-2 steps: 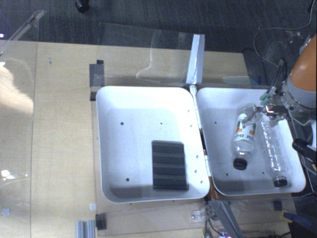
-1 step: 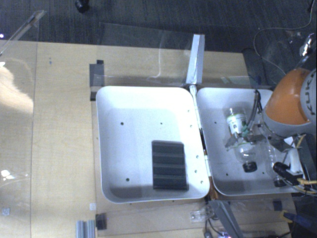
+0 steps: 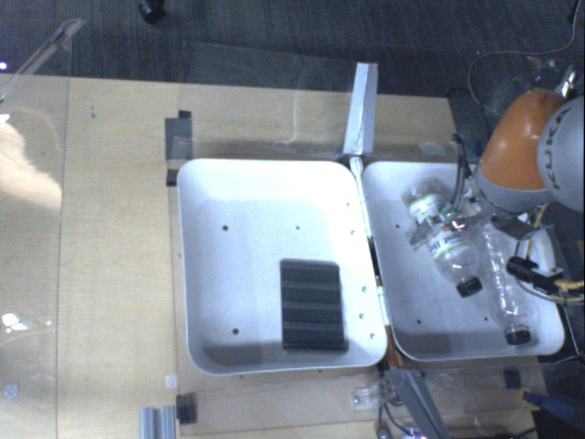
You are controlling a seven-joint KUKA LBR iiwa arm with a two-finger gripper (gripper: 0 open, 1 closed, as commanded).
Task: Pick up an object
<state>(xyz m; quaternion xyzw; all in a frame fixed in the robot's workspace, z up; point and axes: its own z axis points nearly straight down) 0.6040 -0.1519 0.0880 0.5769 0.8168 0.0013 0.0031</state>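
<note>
Over the right bin (image 3: 402,332), near its far side, I see the arm (image 3: 526,149) above two clear plastic bottles. One bottle (image 3: 445,240) lies just below the wrist; a slimmer bottle (image 3: 505,291) lies beside it toward the right wall. The gripper is hidden beneath the wrist, so I cannot tell its state. I judge both bottles light, thin-walled, slick and prone to rolling; I recommend gripping across the body mid-length. A dark ribbed block (image 3: 312,305) rests in the left bin (image 3: 210,245).

Left bin (image 3: 196,245): landmark. Grey upright post (image 3: 361,108) at its far right corner. Black bracket (image 3: 179,144) at far left corner. Wooden bench (image 3: 101,291) beneath. Dark carpet (image 3: 274,12) beyond bench.
</note>
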